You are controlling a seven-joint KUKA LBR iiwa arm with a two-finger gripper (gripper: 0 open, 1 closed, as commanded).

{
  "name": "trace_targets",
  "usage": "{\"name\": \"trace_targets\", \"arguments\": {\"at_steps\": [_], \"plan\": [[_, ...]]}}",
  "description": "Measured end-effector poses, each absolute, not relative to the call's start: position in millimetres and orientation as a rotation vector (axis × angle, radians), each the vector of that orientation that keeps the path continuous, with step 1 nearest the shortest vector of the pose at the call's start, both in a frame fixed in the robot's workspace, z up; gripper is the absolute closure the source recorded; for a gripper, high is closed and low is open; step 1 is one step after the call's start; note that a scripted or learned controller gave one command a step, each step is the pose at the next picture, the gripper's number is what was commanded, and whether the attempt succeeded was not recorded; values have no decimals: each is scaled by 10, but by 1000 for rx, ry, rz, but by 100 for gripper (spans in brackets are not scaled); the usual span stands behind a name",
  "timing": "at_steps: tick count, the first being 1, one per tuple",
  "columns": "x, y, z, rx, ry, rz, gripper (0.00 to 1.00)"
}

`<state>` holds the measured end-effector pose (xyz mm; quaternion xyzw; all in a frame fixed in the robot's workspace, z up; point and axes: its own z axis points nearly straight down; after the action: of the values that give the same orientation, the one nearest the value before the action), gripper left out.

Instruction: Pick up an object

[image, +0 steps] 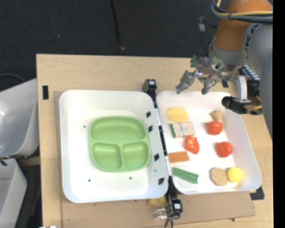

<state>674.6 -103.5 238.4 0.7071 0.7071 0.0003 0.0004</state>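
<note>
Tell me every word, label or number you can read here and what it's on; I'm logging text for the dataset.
None can be read.
The patterned card in the right bin has marks too blurred to read.
The green tray in the left bin bears no print.

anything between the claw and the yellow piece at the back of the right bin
Nothing visible does. The claw hangs open over the back edge of the right bin, and the yellow piece lies just in front of it with bare white bin floor between them. Its nearest neighbour, the patterned block, sits on the far side from the claw.
</note>
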Motion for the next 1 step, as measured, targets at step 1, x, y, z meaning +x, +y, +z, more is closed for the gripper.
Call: {"name": "trace_targets", "arguments": {"at_steps": [1], "plan": [[6436, -1120, 925, 2229, 2224, -13, 0]]}}
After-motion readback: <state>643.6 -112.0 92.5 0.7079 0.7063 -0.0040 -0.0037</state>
